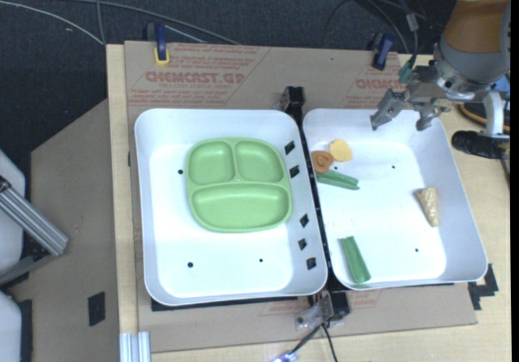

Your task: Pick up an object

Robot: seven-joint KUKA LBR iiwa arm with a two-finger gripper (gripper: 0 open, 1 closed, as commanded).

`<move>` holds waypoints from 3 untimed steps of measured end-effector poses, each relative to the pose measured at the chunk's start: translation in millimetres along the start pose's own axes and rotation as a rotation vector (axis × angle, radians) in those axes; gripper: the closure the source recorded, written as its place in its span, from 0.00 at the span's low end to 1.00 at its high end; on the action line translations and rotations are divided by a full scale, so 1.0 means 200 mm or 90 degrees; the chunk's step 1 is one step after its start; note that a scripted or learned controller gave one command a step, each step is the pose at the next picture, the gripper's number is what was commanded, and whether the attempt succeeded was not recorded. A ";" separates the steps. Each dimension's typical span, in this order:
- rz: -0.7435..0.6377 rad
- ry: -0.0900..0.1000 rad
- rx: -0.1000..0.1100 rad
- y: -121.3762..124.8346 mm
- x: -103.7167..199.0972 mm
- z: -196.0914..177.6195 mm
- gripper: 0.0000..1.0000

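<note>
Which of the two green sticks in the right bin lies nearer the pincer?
The thin green stick beside the orange piece, near the bin's left wall. The thicker green stick lies at the near edge, farther from the pincer.

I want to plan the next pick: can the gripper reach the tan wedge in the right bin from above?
Probably yes. The tan wedge lies alone near the right bin's right wall, nothing over it, and the gripper hovers open above the bin's far edge.
</note>
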State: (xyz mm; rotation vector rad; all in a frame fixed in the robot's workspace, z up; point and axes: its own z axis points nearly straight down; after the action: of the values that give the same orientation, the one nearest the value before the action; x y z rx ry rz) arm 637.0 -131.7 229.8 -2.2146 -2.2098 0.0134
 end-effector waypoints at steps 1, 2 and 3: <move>-0.002 -0.001 -0.009 0.01 0.00 -0.04 0.00; -0.001 -0.001 -0.005 0.04 0.00 0.27 0.00; -0.001 -0.001 -0.005 0.02 -0.04 0.51 0.00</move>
State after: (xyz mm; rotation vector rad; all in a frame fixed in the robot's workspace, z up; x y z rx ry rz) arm 638.5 -139.4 127.9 -2.2182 -2.2163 0.0057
